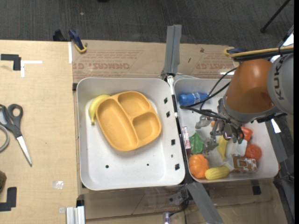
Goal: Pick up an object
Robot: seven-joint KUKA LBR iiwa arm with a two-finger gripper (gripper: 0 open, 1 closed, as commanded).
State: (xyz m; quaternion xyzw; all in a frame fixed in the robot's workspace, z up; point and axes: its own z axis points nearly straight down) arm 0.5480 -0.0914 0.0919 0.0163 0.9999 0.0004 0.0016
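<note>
My gripper (214, 133) hangs low over the middle of the right bin (183, 125), under the arm's orange band (250, 90). Several small objects crowd around it. A green item (197, 143) lies just to its left and a pale yellow piece (223, 147) just below it. A blue bottle (191, 98) rests at the back of the bin. Along the front edge sit an orange fruit (198, 165), a yellow oblong item (217, 172) and a small brown box (245, 164). A red item (252, 151) is at the right. Nothing is visibly held.
The left bin (121, 171) holds a yellow divided plate (127, 119) with a banana (96, 106) tucked at its left edge. Scissors (16, 129) lie on the bench far left. A grey divider bar (172, 50) stands behind the seam between the bins.
</note>
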